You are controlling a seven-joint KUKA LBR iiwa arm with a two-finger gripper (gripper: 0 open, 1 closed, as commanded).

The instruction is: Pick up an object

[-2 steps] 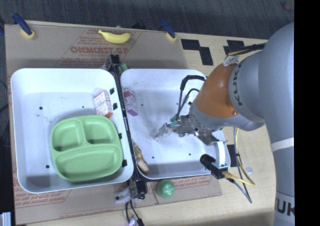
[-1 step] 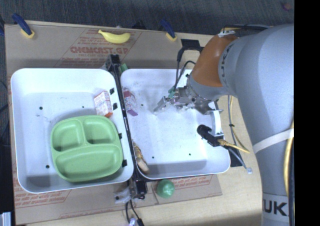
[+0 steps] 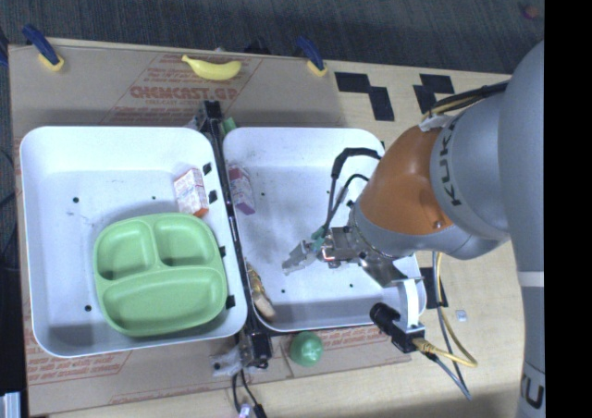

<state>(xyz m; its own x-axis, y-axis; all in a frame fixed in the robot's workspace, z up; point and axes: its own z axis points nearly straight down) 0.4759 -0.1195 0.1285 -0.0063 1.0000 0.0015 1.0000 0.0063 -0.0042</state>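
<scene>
My gripper point(image 3: 298, 257) hangs low over the middle of the right bin point(image 3: 287, 143), below the arm's orange band, and points left. Nothing shows in its grasp. A small purple and white packet point(image 3: 240, 187) lies against that bin's left wall, well up and left of the gripper. A tan, bread-like piece point(image 3: 260, 297) rests in the bin's front left corner, just down and left of the gripper. In the left bin point(image 3: 55, 166) lie a green divided plate point(image 3: 162, 273) and, behind it, a small red and white carton point(image 3: 190, 190).
A green ball point(image 3: 306, 348) sits on the bench just in front of the right bin. A yellow banana point(image 3: 213, 66) lies on the cardboard behind the bins. Blue clamps point(image 3: 43, 46) hold the board's back edge. Cables point(image 3: 444, 351) trail at the front right.
</scene>
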